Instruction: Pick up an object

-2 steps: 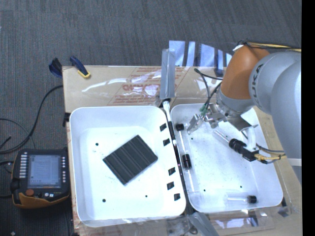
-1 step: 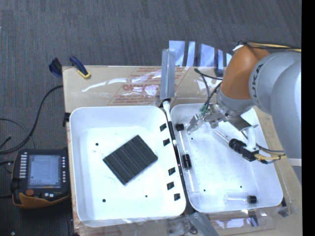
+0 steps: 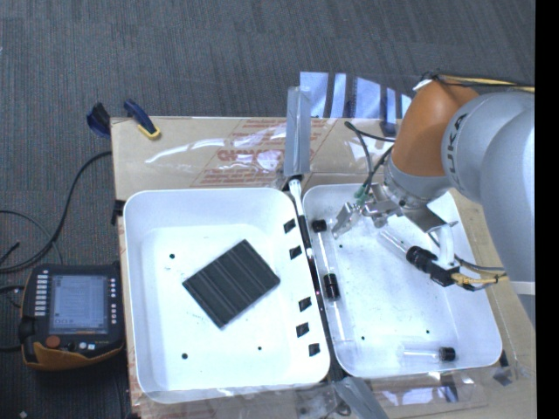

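A dark ribbed rectangular pad [image 3: 231, 282] lies flat and turned at an angle in the middle of the left bin [image 3: 140, 234]. The right bin [image 3: 489, 339] holds a clear tube with a black cap [image 3: 426, 353] near its front edge. A second clear tube [image 3: 395, 241] lies near its centre, and a small black piece [image 3: 331, 285] rests by the left wall. My gripper [image 3: 347, 217] hangs low over the right bin's back left corner, pointing left. A small black bit [image 3: 319, 225] sits just left of it. Nothing shows held in it.
A raised divider with black clips [image 3: 301, 278] separates the two bins. Cardboard with clear tape [image 3: 236, 151] covers the bench behind them, with a blue and yellow clamp [image 3: 140, 119] at its back left. A teach pendant [image 3: 72, 314] lies on the floor to the left.
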{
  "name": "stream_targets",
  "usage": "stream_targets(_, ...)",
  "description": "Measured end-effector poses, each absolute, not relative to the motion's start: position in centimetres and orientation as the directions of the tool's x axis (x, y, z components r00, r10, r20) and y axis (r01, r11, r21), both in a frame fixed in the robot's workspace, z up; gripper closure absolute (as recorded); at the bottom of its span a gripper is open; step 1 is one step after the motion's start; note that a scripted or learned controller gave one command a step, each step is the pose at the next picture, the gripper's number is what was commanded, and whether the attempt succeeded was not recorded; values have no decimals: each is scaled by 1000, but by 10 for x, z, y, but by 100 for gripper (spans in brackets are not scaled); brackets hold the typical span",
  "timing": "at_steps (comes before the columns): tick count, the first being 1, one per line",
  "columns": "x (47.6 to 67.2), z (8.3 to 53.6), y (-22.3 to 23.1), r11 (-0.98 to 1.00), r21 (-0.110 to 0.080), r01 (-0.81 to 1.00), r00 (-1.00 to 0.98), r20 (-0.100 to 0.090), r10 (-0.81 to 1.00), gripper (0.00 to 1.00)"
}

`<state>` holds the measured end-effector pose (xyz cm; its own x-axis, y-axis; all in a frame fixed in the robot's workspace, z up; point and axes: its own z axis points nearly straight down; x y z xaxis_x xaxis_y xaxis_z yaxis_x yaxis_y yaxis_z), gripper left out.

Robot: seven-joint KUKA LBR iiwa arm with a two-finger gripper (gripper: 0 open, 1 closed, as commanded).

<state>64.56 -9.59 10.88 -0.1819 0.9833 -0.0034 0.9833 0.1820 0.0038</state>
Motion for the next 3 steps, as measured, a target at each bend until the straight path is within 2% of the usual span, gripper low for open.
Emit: stream_targets(3,646,109,-96,182,4,983,-182,-3,983,0)
